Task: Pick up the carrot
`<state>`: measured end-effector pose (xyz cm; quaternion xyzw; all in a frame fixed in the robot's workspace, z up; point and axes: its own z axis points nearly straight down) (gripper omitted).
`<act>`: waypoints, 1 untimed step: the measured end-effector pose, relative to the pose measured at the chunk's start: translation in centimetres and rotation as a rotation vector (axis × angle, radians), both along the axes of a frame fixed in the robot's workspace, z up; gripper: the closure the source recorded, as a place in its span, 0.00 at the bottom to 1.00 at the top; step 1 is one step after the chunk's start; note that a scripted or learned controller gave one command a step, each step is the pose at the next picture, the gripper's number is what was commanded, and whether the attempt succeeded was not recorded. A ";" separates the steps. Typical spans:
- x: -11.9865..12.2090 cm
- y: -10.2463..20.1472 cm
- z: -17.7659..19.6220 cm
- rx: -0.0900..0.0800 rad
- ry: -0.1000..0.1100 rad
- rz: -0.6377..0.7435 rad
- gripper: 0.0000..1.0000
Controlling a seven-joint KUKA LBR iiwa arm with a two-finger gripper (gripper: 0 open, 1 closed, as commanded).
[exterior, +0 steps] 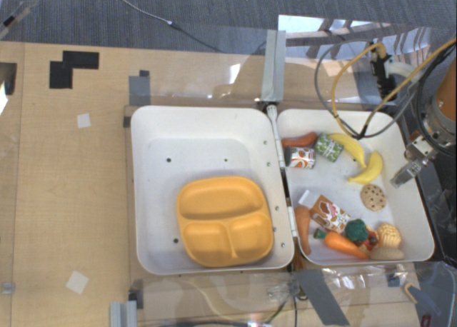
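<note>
The carrot lies in the right bin, near that bin's near edge, its orange body pointing toward the near left and its green top tucked against the other toys; it touches or nearly touches a bread-like piece on its right, and a small printed carton lies just beside it on the far side. A second orange piece, carrot-like or a sausage, lies along the bin's left wall, so the pick could easily go to the wrong one; I judge the green-topped one to be the target.

The tool sits at the right bin's right edge, well apart from the carrot, with a banana and a cookie between them; whether it is open or closed I cannot tell, and nothing is seen in it; the pick looks not yet begun.

At the far end lie a red sausage, a small can and a green-patterned can; their labels and the carton's print are too small to read.

The left bin holds a yellow divided tray near its near right corner, seemingly left as a place to put things down; cables loop over the worktop at the far right.
</note>
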<state>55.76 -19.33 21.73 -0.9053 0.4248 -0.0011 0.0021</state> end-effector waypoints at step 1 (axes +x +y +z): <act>-4.5 -0.3 -4.8 -0.002 0.000 0.337 1.00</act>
